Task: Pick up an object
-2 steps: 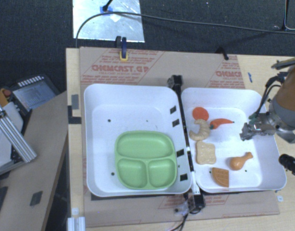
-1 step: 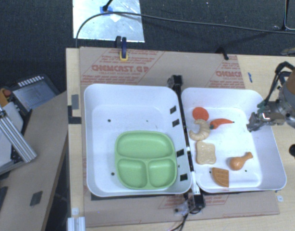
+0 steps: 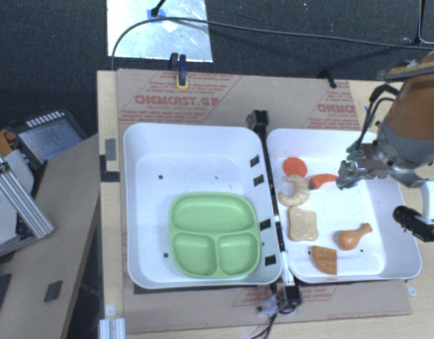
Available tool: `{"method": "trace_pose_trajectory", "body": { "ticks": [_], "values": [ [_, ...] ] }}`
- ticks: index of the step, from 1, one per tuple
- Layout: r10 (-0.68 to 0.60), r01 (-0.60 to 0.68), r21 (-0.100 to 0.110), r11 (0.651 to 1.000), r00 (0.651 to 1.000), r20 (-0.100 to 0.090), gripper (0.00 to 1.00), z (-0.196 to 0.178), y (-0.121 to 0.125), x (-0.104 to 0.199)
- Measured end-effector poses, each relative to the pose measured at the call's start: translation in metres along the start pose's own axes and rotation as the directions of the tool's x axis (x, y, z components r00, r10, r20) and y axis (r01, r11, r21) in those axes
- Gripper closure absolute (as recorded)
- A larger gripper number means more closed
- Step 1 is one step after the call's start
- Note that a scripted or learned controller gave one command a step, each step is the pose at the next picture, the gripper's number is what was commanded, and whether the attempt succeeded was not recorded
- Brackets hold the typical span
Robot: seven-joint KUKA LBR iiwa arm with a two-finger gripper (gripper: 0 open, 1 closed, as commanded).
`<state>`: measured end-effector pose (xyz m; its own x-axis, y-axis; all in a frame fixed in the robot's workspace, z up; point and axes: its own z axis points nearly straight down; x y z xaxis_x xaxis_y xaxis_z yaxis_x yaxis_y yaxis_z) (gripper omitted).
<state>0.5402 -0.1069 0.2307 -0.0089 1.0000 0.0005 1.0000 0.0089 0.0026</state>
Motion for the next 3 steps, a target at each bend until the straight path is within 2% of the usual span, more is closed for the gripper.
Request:
{"method": "trace_pose_trajectory", "body": {
  "ticks": [3],
  "values": [
    [-0.001, 0.001, 0.0, 1.0, 1.0, -0.001, 1.0, 0.017, 0.075, 0.143]
  ]
}}
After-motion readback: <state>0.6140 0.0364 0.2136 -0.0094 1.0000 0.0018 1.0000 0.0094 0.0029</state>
